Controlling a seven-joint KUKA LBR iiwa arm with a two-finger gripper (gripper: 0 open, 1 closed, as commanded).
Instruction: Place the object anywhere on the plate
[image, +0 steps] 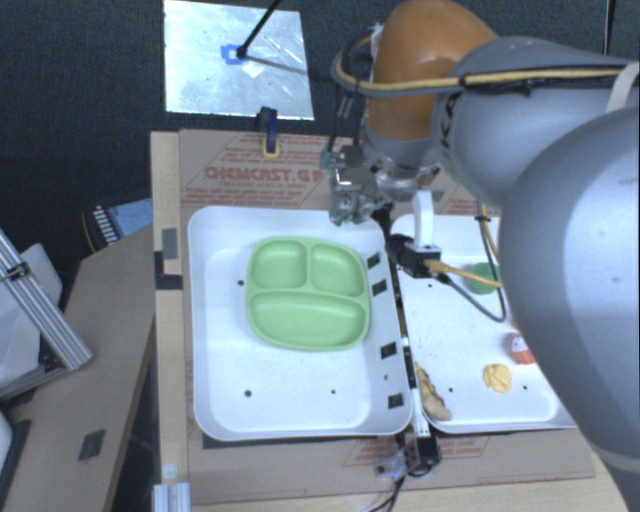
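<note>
grey arm (560, 200) nearest; green plate (305, 293) in left bin (215, 380); hand (350, 205) state unclear.

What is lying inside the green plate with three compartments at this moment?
The green three-compartment plate in the left white bin has nothing in its compartments; all three show bare green. The gripper hangs beyond its far edge. What lies under the plate is covered.

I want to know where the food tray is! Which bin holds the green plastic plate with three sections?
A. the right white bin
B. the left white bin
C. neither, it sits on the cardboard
B: the green plastic plate with three sections lies flat in the middle of the left white bin, left of the divider between the two bins.
</note>
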